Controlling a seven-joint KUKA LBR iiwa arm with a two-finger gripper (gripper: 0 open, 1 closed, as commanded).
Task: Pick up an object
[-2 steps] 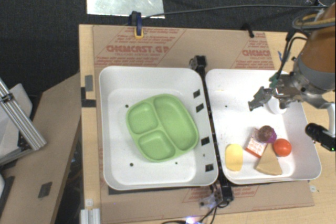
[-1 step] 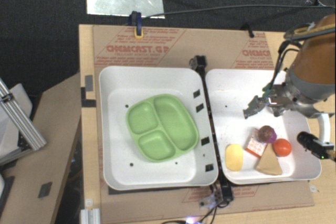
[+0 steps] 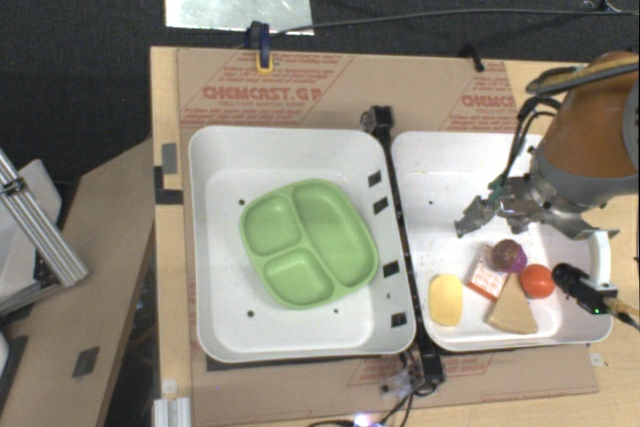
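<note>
- Two shallow white plastic bins sit side by side on the bench. The left bin [image 3: 215,215] holds a pale green three-compartment plastic plate [image 3: 307,242], lying flat near its middle, turned at an angle.
- The right bin [image 3: 440,185] carries the loose items, all bunched in its near right part: a yellow rounded lump like a lemon [image 3: 446,300], a small red-and-white box [image 3: 488,279], a dark purple round piece like an onion or plum [image 3: 510,255], a tan wedge like cheese [image 3: 513,313] and a red ball like a tomato [image 3: 538,281].
- Purple piece sits just beside the box's far edge; tomato is near the wedge's far right corner. Whether they touch, cannot tell.
- Grey arm with orange band [image 3: 590,130] comes in from the right, over the right bin's far right part.
- The gripper [image 3: 490,210] hangs above the bin floor, just far and left of the purple piece. Dark metal parts are jumbled there; cannot tell how the tool is set, and nothing is seen in its hold.
- Progress, as judged: nothing lifted yet. All five items rest on the bin floor. The tool is near the cluster but not on any item.
- Left to do: settle over one item, likely the purple piece or the box as the nearest, come down, grasp, raise it clear.
</note>
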